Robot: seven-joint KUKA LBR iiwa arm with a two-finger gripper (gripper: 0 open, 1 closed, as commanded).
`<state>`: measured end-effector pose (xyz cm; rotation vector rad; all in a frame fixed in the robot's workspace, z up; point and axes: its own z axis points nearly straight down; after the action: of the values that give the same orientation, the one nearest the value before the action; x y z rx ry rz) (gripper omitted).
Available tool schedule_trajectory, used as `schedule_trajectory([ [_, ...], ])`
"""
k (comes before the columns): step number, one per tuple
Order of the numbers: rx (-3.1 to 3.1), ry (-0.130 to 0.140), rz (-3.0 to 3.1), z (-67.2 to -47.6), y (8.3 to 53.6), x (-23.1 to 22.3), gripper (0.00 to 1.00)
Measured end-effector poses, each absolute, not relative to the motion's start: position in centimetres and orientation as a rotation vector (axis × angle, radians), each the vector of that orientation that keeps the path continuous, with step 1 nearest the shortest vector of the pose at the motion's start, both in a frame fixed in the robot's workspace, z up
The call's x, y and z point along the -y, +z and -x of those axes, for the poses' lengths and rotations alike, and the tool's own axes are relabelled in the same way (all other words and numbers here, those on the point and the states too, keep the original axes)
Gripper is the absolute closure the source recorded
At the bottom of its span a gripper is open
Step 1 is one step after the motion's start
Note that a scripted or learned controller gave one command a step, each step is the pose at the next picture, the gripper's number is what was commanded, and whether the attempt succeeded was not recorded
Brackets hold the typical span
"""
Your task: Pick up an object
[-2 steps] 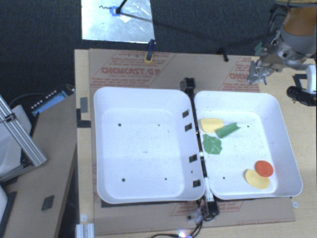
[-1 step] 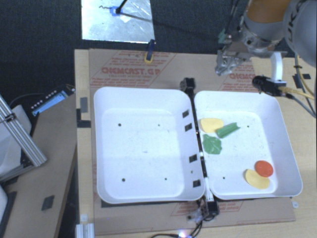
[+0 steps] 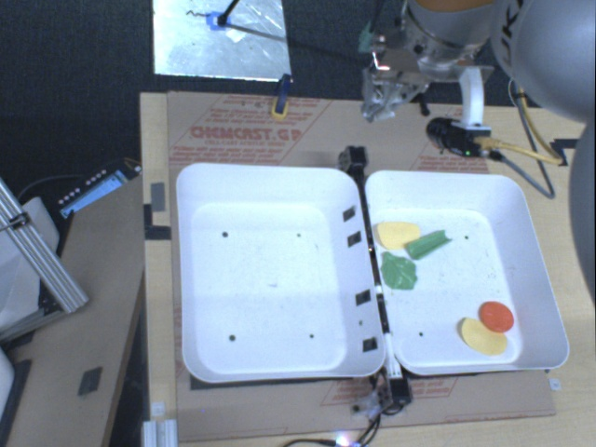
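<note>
My pincer [image 3: 384, 101] hangs beyond the right bin's [image 3: 521, 198] far edge, its spread untellable; descending here, I'd miss everything.

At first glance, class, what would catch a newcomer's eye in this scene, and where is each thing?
The coloured pieces in the right bin stand out: a yellow piece, a green strip and a green leafy piece near its left wall, plus an orange-red ball touching another yellow piece at its near right corner. The gripper hangs beyond the bins.
</note>
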<state>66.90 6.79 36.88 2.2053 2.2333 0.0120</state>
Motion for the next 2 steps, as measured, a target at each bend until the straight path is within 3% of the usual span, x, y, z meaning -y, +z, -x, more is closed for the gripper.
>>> schedule_trajectory([
  [1,-2.235,0.021,-2.202,-61.9,48.5,-16.9,1.0],
  [2,-2.236,0.01,-2.208,-50.6,52.6,-20.2,1.0],
])
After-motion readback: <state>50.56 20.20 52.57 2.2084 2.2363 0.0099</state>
